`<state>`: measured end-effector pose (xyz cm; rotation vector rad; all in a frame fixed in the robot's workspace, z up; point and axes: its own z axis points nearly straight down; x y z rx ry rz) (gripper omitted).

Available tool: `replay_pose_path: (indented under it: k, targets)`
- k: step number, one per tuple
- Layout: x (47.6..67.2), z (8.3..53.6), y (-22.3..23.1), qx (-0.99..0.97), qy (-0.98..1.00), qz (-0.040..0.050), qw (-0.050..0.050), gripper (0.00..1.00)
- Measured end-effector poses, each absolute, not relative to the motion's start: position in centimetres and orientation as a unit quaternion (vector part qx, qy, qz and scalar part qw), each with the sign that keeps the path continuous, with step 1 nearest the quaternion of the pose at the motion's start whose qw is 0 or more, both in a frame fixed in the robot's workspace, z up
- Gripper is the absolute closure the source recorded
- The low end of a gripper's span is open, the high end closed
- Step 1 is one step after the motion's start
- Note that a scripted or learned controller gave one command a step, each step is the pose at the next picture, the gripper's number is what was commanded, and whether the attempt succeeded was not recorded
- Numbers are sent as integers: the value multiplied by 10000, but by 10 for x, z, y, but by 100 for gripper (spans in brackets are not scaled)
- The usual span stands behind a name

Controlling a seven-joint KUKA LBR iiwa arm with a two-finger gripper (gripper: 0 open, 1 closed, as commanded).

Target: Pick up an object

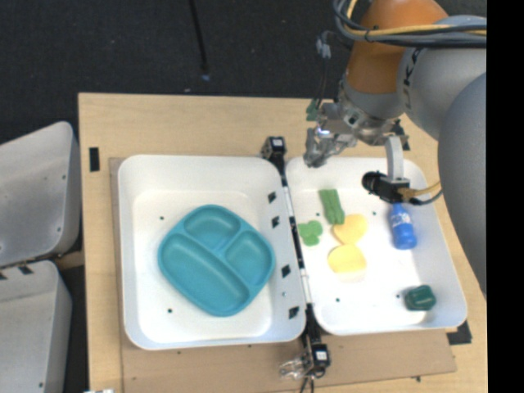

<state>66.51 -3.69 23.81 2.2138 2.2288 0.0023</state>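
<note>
My gripper [314, 159] hangs over the far left corner of the right bin [442, 301], above the bin floor and nothing shows between its fingers. Below it lie a green bar [332, 206], a small green piece [310, 232] and two yellow pieces [350, 228] [346, 259]. A blue bottle [402, 226] lies to the right of them. A dark green block [419, 298] sits near the bin's front right corner.
The left bin [139, 178] holds a teal divided tray [215, 258]. A ridge with black clips [288, 236] separates the two bins. The wooden bench [180, 113] frames both bins.
</note>
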Motion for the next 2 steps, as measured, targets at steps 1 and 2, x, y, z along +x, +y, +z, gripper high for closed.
replay_pose_path:
  k: [1, 2]
  targets:
    - [679, 249, 12, 7050, 7092, 18, 11, 100]
    - [688, 254, 63, 7050, 7092, 14, 8, 100]
